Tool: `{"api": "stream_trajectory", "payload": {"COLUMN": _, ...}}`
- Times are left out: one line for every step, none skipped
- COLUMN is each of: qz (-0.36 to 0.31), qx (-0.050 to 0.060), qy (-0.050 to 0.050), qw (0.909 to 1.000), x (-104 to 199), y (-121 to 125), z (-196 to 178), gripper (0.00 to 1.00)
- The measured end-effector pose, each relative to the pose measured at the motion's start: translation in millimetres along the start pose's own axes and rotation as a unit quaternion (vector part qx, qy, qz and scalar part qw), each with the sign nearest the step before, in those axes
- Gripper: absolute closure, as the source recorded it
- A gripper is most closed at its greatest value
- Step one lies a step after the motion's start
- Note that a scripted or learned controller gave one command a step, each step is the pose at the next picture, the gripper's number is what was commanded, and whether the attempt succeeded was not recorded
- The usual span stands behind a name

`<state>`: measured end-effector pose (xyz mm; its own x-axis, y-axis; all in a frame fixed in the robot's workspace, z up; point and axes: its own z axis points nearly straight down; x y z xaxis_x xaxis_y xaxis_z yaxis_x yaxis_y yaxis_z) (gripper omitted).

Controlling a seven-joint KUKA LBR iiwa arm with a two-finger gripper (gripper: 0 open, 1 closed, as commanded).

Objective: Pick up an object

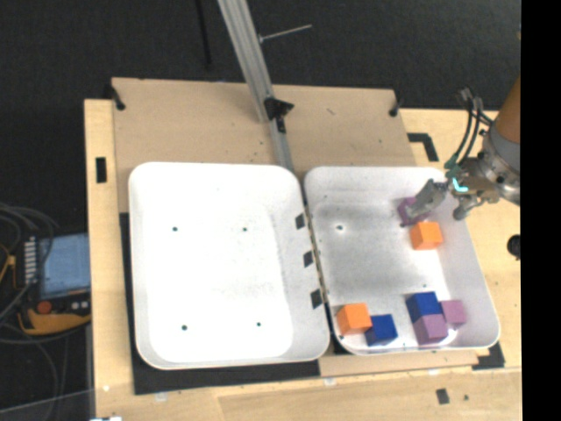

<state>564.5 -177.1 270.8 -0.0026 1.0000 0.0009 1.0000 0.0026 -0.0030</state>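
— Now, what do we count in the bins?

— We count two white bins side by side. The left bin shows us nothing but a few dark dots on its floor. The right bin holds seven blocks: two orange, two blue, three purple. One orange block lies near the far right wall, with a purple block just beside it. Along the near edge we note an orange block touching a blue block, then a second blue block, a purple block against it and a paler purple block at the right.

— And the gripper?

— The gripper sits low over the far right of that bin, right at the purple block. We cannot tell whether it is apart or closed, nor whether it touches the block.
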Motion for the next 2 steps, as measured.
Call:
{"api": "stream_trajectory", "payload": {"qz": 0.0, "qx": -0.002, "qy": 0.0, "qw": 1.0, "x": 0.2, "y": 0.8, "z": -2.2, "gripper": 0.0}}
{"api": "stream_trajectory", "payload": {"qz": 0.002, "qx": 0.0, "qy": -0.001, "qw": 1.0, "x": 3.6, "y": -8.5, "z": 51.9, "gripper": 0.0}}
